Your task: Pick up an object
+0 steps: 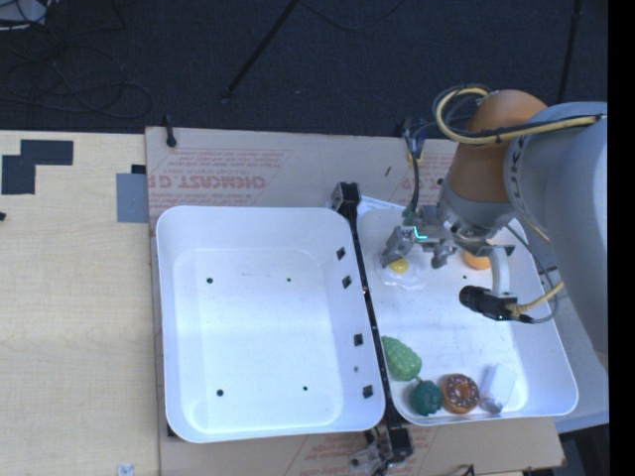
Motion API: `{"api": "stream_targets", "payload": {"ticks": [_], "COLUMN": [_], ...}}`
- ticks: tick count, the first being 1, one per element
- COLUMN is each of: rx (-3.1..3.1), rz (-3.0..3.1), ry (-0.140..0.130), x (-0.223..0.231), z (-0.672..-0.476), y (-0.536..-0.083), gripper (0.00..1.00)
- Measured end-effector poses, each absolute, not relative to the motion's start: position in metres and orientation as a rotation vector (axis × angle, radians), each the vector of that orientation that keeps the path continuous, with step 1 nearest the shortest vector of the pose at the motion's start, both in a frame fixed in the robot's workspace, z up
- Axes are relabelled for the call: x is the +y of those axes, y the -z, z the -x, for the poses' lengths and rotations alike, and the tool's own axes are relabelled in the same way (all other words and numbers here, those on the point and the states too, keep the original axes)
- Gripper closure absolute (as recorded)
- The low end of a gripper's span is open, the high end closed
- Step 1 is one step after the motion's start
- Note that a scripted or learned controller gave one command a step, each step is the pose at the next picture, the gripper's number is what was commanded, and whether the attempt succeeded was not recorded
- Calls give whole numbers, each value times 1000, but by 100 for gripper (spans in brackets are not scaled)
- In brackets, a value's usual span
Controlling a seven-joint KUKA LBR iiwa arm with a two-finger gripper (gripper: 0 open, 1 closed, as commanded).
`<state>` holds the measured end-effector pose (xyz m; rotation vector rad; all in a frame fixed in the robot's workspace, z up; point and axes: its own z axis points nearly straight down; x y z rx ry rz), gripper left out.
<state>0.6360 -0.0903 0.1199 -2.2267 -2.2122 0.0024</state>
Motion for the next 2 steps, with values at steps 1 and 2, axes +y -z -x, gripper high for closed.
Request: {"api": "stream_targets", "payload": {"ticks": [1,2], "rx": [-2209,-2209], "rz": [2228,2228], "ry": [-3,-3], "x": [-92,-92], "z": [-636,-636], "y": [-130,-130], "gripper": [100,0]}}
